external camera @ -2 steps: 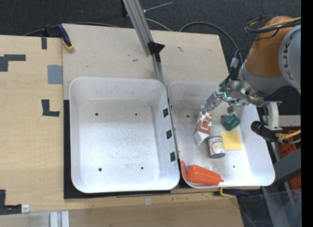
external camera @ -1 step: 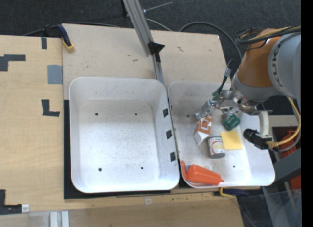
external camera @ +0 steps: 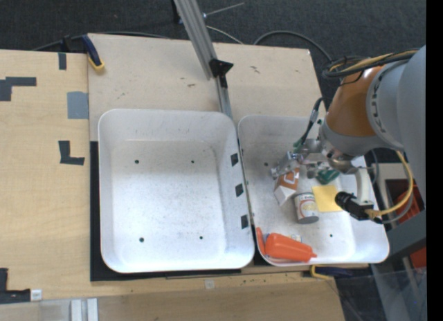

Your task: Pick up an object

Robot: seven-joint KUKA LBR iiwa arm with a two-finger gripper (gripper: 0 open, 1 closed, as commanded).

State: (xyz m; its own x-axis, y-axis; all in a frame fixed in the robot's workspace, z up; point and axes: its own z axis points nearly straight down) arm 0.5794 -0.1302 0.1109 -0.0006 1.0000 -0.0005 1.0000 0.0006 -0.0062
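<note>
Two white bins are seen on a desk (external camera: 41, 160). Inside the right bin (external camera: 360, 247), the pincer (external camera: 294, 164) is lowered just above a small carton (external camera: 285, 191), beside a can (external camera: 306, 207); its spread cannot be told.

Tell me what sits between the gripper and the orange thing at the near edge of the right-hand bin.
The gripper hangs over the middle of the right bin. Between it and the orange object lie a small carton right under the gripper and a little can beside a yellow pad. The can lies closest to the straight path.
</note>
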